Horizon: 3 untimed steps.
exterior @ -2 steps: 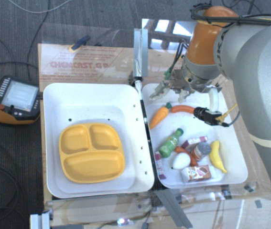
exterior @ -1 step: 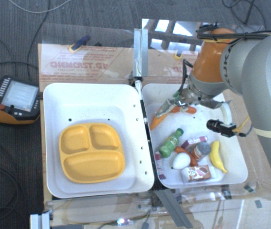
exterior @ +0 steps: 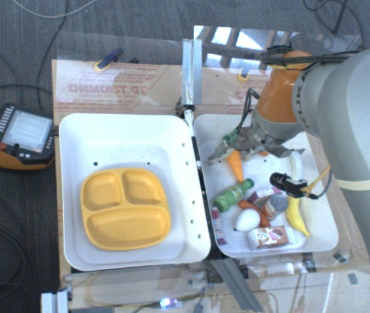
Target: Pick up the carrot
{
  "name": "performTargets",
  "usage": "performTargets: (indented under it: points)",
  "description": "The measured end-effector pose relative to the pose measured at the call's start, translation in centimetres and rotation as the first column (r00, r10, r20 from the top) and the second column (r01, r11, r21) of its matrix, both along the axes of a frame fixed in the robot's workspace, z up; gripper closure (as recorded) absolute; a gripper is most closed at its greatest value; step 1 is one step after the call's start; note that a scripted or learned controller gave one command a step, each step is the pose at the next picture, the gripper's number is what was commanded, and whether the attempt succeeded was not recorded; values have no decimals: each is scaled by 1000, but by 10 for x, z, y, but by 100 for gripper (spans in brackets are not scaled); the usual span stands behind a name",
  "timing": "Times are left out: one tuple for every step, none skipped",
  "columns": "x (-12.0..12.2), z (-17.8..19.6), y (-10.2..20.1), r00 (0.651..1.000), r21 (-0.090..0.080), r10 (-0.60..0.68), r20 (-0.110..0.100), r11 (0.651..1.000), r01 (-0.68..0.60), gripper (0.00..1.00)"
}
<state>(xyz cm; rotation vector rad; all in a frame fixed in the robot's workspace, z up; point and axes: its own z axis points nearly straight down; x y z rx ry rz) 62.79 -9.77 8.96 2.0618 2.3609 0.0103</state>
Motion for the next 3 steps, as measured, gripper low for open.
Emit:
performTargets:
  points:
    - [1,10,-1,1000,-3,-1,4,1000,1,100]
    - [40,94,25,983,-3,184,-10,983,-184,100]
    - [40,97,7,988,-2,153,-10,988,-153,100]
